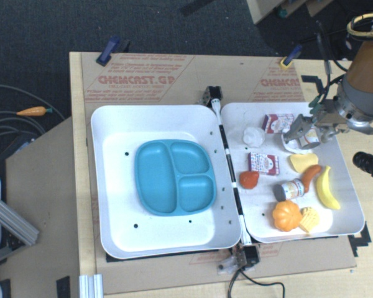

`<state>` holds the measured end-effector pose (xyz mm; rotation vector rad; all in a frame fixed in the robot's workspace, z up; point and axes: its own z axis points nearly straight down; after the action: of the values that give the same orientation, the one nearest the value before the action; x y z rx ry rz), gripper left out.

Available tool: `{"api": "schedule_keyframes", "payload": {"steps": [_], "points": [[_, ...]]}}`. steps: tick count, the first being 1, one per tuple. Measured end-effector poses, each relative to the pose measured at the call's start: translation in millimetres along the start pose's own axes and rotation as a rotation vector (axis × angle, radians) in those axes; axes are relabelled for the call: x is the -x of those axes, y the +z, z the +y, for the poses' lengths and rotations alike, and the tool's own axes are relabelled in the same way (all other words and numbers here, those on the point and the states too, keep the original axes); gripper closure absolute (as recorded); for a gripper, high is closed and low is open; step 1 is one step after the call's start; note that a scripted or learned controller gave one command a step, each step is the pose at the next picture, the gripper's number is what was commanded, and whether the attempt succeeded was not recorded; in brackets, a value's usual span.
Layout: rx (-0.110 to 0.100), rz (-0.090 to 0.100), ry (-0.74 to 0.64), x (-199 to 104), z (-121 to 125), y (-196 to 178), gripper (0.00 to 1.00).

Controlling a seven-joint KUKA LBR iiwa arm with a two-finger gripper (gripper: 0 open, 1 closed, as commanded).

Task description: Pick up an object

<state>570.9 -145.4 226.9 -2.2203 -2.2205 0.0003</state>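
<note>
The right bin (pixel 348 219) holds several small things. Among them are a red-and-white packet (pixel 277 123) at the back and a crumpled white piece (pixel 253 136). A second red-and-white packet (pixel 263 163) lies beside a red tomato-like piece (pixel 249 179). Further right are a yellow wedge (pixel 303 161), an orange sausage shape (pixel 311 175), a banana (pixel 327 189) and a small jar (pixel 290 190). An orange pumpkin (pixel 286 216) and a yellow waffle piece (pixel 309 219) sit at the front. My gripper (pixel 300 135) hangs low over the bin's back right, just right of the rear packet and above the yellow wedge.
The left bin (pixel 112 129) carries a blue divided plate (pixel 174 176). The arm (pixel 360 85) comes in over the right bin's far right corner. Blue clamps (pixel 109 50) grip the board's back edge. Cables (pixel 12 126) lie on the floor at left.
</note>
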Motion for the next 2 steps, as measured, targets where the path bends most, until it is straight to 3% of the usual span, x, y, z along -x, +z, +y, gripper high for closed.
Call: {"api": "schedule_keyframes", "payload": {"steps": [1,2], "points": [[0.008,-0.004,0.001,24,20,138,0.00],[0.011,-0.002,0.001,23,21,128,1.00]]}}
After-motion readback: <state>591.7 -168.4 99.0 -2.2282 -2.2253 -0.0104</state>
